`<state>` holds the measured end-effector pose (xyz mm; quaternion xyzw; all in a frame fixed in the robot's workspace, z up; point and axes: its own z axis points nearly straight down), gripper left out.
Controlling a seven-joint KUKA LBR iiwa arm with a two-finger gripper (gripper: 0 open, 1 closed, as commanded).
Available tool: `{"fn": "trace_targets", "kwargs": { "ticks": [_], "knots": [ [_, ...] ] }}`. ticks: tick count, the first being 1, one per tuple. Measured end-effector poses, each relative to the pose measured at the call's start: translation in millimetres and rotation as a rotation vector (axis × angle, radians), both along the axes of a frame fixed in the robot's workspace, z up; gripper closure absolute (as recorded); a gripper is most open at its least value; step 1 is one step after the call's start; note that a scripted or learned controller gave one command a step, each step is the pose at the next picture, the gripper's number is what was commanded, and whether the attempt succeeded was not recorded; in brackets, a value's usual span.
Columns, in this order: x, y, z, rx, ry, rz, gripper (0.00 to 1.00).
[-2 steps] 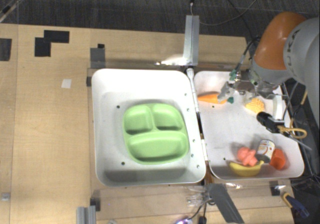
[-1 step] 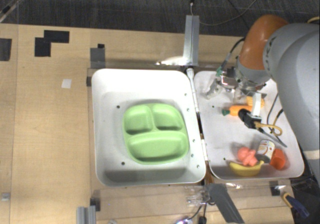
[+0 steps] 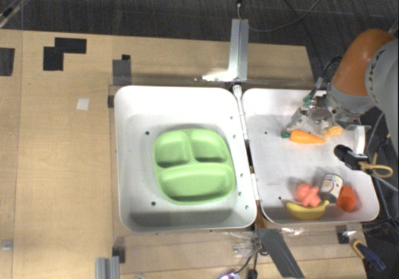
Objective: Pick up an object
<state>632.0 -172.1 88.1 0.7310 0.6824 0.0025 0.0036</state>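
My gripper (image 3: 313, 119) hangs low over the far part of the right bin (image 3: 274, 165), reaching in from the right. An orange toy carrot (image 3: 305, 138) with a green tip lies just in front of it, very close to the gripper's end or touching it. The wrist hides whether anything is held. A small yellow-orange piece (image 3: 335, 130) shows just right of the gripper. At the bin's near right lie a pink toy (image 3: 307, 193), a yellow banana (image 3: 307, 210), a small can (image 3: 331, 185) and a red-orange round fruit (image 3: 346, 198).
The left bin (image 3: 134, 146) holds a green divided plate (image 3: 194, 164) at its middle. A metal post (image 3: 239, 47) stands behind the wall between the bins. The right bin's left half is bare white floor.
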Motion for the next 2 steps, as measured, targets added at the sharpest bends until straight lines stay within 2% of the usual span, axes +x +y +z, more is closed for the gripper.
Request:
{"fn": "trace_targets", "kwargs": {
  "ticks": [1, 2],
  "knots": [
    [-16.8, 24.6, 0.7, 0.002, -0.002, -0.054, 0.00],
    [-16.8, 24.6, 0.7, 0.002, -0.002, -0.055, 0.00]
  ]
}}
